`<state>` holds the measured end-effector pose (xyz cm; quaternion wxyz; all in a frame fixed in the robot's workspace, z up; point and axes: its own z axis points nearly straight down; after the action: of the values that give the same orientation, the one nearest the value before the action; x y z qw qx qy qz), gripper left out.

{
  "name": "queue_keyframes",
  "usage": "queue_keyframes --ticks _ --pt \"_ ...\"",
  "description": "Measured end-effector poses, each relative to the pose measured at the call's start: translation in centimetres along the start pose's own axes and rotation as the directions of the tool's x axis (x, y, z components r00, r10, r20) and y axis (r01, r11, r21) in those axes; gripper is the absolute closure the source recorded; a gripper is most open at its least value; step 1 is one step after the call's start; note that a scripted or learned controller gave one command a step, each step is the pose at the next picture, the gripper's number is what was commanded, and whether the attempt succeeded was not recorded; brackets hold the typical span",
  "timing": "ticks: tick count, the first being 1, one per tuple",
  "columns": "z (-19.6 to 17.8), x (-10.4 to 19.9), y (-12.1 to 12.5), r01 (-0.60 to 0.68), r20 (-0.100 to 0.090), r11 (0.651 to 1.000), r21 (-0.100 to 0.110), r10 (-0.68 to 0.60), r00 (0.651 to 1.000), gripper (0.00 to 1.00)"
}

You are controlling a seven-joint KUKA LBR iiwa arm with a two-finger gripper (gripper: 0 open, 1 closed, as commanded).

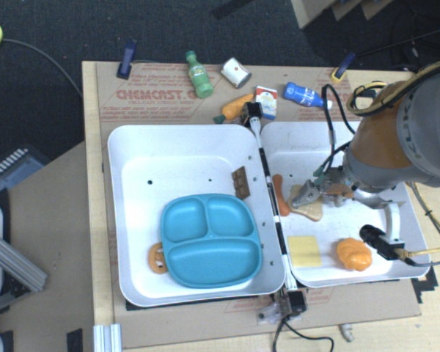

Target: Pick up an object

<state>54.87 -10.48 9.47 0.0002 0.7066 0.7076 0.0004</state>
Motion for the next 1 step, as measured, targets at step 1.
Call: queue_keyframes --ticks 1 --pt "0.77 -0.49 -0.12 -0.001 -0.003 1.000 -0.002 0.001 1.000 0.00"
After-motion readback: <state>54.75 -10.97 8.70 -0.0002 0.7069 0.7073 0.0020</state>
